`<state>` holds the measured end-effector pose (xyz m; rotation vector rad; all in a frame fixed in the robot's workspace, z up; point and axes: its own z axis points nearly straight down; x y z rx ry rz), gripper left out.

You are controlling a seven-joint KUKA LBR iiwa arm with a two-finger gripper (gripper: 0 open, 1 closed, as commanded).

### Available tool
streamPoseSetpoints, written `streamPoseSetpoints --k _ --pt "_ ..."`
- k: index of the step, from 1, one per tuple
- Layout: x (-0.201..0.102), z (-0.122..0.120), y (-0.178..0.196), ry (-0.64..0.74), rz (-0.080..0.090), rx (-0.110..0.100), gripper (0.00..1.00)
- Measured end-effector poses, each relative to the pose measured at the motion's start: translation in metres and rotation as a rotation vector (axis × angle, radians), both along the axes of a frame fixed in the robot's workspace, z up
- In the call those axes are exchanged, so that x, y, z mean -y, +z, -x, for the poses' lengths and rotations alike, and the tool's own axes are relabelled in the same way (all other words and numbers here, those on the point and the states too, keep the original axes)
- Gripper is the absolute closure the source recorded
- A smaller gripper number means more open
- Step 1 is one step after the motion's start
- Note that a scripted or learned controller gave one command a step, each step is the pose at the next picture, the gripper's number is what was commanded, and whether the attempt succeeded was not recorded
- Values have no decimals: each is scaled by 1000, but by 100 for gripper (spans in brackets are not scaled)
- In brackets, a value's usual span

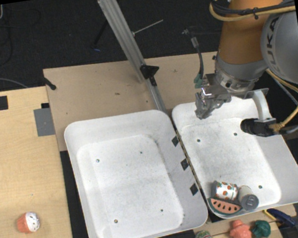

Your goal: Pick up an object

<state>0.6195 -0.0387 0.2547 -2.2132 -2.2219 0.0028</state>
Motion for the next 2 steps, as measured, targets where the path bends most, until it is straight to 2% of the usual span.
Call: streamPoseSetpoints --k 2 --pt "-102 38 -21 0 1 -1 100"
